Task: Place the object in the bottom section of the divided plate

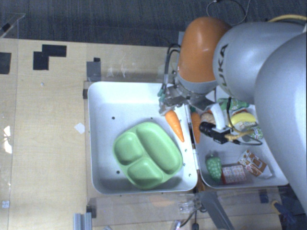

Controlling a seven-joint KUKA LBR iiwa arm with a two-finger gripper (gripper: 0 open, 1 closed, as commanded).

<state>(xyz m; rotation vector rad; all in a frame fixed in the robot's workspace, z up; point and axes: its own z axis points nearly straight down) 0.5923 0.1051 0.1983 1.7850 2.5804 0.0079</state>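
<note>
Gripper (169,104) clamped on carrot (175,124), hanging over left bin (103,128), just right of and beyond green plate (147,154).

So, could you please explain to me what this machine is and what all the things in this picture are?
This is one camera fixed above a bench, looking down at a slant. The large grey arm with the orange band is a robot reaching in from the right. Its fingers grip the thick top end of an orange toy carrot, which hangs over the left white bin. In that bin lies a green plastic divided plate with three sections. The right white bin holds other toy foods, among them a yellow banana, a second carrot and a green bumpy piece.
</note>
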